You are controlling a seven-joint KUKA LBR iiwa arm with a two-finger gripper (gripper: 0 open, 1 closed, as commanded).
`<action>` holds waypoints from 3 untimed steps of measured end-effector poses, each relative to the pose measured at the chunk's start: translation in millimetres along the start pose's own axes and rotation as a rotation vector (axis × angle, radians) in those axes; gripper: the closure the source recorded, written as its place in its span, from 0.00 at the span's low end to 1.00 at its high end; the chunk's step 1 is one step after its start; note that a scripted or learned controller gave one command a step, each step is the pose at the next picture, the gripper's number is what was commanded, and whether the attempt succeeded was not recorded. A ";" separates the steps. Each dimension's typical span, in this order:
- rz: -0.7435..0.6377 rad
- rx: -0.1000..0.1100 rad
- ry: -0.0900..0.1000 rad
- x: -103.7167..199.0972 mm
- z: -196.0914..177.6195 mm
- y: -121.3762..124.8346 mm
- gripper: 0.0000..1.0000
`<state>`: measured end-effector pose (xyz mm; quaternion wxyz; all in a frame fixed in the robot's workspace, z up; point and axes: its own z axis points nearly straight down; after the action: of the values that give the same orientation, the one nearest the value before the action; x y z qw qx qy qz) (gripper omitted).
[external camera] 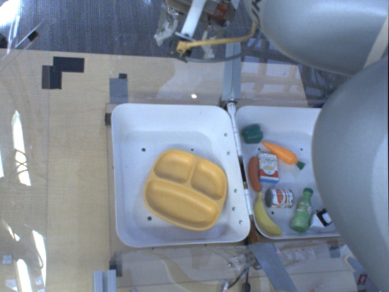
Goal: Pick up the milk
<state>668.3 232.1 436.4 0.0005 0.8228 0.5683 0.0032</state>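
Note:
The milk (268, 167) is a small carton with an orange top and a blue lower half. It lies in the right bin (285, 119), near that bin's left wall, between a carrot (281, 153) and a can (279, 198). My gripper (177, 34) hangs high beyond the far edge of the left bin (130, 163), well away from the milk, up and to the left of it. I see nothing held in the gripper. The grey arm covers the right part of the right bin.
A yellow divided plate (185, 188) fills the middle of the left bin. Around the milk lie a green pepper (251, 133), a red sausage (253, 172), a banana (266, 215) and a green bottle (301, 210). A yellow cable (219, 41) hangs by the gripper.

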 end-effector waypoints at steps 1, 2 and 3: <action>-0.025 0.004 -0.003 -0.2 125.2 -0.9 0.00; 0.058 0.005 -0.004 -31.4 217.5 -90.5 0.00; -0.153 -0.013 0.008 -46.7 329.3 -128.3 0.00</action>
<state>533.8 234.8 106.3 0.0039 0.7769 0.6296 0.0104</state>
